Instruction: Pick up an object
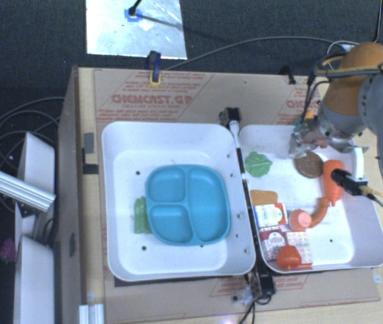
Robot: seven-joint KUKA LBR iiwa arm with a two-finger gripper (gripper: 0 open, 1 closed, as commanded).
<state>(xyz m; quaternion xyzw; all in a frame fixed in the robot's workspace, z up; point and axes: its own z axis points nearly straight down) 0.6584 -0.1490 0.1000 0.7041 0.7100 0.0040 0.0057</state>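
The right bin (pixel 370 238) holds several small items. A green leafy piece (pixel 257 163) lies at its left. A brown round disc (pixel 309 165) lies near the back, with an orange bottle-shaped piece (pixel 332 182) just to its right. Toward the front are an orange sausage (pixel 320 210), a pink round piece (pixel 301 219), a tan slice (pixel 263 197), a white packet (pixel 270 215) and a red tomato-like piece (pixel 288 256). My gripper (pixel 304 142) hangs low over the back of this bin, just behind the brown disc. Nothing is visibly held between its tips.
The left bin (pixel 127 147) carries a blue divided plate (pixel 188 203) with a green strip (pixel 140 216) beside its left edge. A divider rail (pixel 243 181) separates the bins. A shiny sheet (pixel 136 17) lies beyond the bench. Cables run at the back.
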